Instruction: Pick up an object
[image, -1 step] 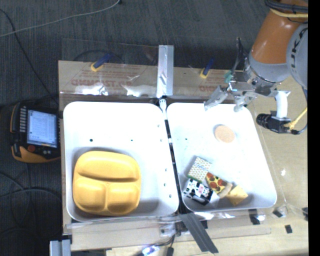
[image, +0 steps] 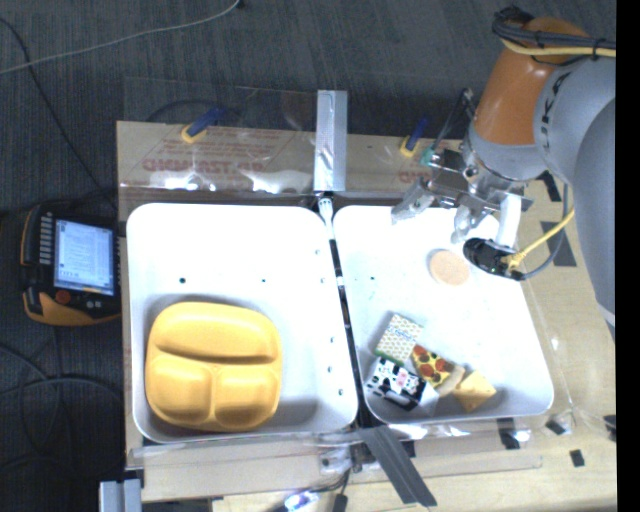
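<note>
The gripper (image: 436, 213) hangs over the back of the right bin (image: 520, 330), its two fingers spread apart and nothing between them. Just in front of it a small round tan disc (image: 449, 268) lies on the bin floor. Near the bin's front lie a pale checkered block (image: 400, 338), a red and yellow patterned piece (image: 429, 363), a black and white patterned piece (image: 394, 382) and a yellow wedge (image: 475, 391). A large yellow loaf-shaped object (image: 212, 363) fills the front of the left bin (image: 230, 240).
A divider ridge (image: 340, 300) separates the two bins. A handheld pendant with a lit screen (image: 72, 262) lies left of the bench. A clear plastic sheet and clamps (image: 240, 150) run along the back edge. A yellow cable (image: 545, 235) hangs by the wrist.
</note>
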